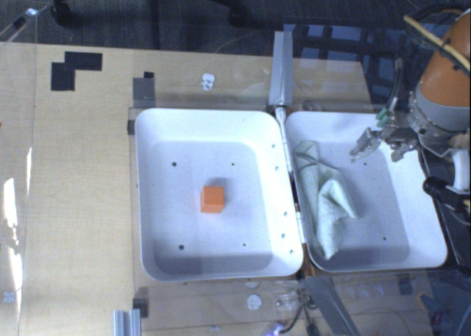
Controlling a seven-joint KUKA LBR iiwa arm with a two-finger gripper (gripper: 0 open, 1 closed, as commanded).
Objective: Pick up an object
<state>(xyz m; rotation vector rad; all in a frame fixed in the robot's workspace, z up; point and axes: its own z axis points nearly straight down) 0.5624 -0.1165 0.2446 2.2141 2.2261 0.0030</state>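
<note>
A small orange cube lies near the middle of the left white bin. A crumpled pale cloth lies along the left side of the right white bin. My gripper hangs over the upper right part of the right bin, to the right of the cloth and apart from it. Its two metal fingers are spread, with nothing between them. The grey arm with its orange band reaches in from the right.
A metal divider runs up between the two bins at the back. Black tape marks sit on the wooden bench at the far left. Cables and brackets hang beside the right bin's right rim.
</note>
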